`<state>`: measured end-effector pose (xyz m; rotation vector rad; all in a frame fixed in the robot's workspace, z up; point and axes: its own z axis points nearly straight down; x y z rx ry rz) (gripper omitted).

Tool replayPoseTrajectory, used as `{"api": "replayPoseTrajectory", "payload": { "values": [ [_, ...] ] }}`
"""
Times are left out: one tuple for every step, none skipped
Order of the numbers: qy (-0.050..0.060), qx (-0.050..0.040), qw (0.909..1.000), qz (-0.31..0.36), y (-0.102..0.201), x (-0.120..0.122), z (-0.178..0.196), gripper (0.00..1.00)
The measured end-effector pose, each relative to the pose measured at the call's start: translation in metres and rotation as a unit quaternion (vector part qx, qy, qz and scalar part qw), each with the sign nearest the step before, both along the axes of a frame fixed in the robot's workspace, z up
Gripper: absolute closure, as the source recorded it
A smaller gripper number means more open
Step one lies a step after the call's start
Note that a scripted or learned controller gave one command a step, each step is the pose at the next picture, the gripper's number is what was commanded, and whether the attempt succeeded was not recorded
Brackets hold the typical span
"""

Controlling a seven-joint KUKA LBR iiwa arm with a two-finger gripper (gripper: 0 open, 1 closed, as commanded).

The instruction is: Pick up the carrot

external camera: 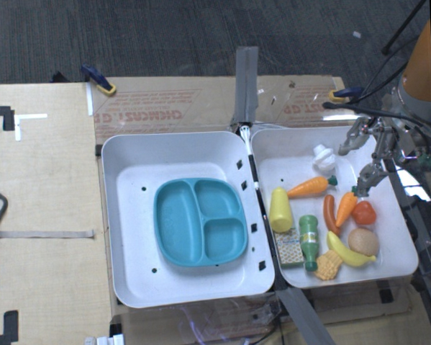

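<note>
We see 1 carrot (309,187) in the right bin (401,216), bare floor at its 12 and 9 o'clock. The gripper (359,160) hangs at its 2 o'clock, fingers wide, holding nothing.

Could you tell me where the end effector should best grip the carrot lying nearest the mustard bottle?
Probably mid-body, from above. That carrot lies flat with open bin floor along both long sides, so fingers could close across its width. Its thin end meets the mustard bottle.
</note>
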<state>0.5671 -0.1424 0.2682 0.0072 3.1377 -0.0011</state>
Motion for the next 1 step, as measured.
{"api": "replayPoseTrajectory", "payload": {
  "values": [
    [0.001, 0.0002, 0.9988, 0.048, 0.0035, 0.0308, -0.1200, 0.00]
  ]
}}
